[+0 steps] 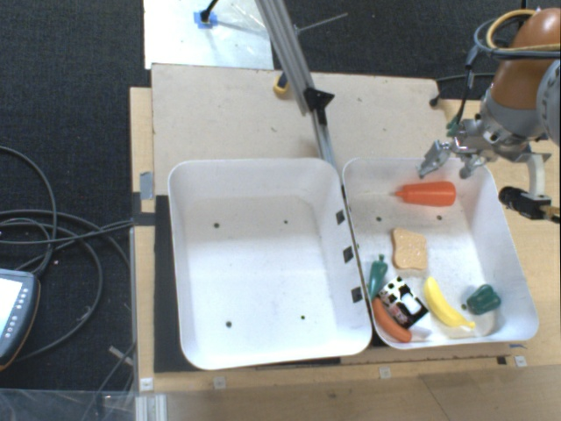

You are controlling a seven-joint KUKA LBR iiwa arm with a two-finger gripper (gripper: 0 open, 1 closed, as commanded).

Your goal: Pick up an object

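My gripper (453, 164) hangs open above the far edge of the right bin (517, 261), with nothing between its fingers. Just below it and slightly left lies an orange carrot (428, 194). Further toward the front of that bin are a slice of toast (409, 248), a yellow banana (446, 304), a dark green piece (482, 300), a green pepper-like piece (377, 275), a black-and-white toy (404, 300) and a red sausage (391, 320).
The left bin (188, 235) stands beside the right one, sharing a middle wall. A slanted metal pole (294, 51) crosses above the bench at the back. Cables (53, 226) lie on the floor at the left.
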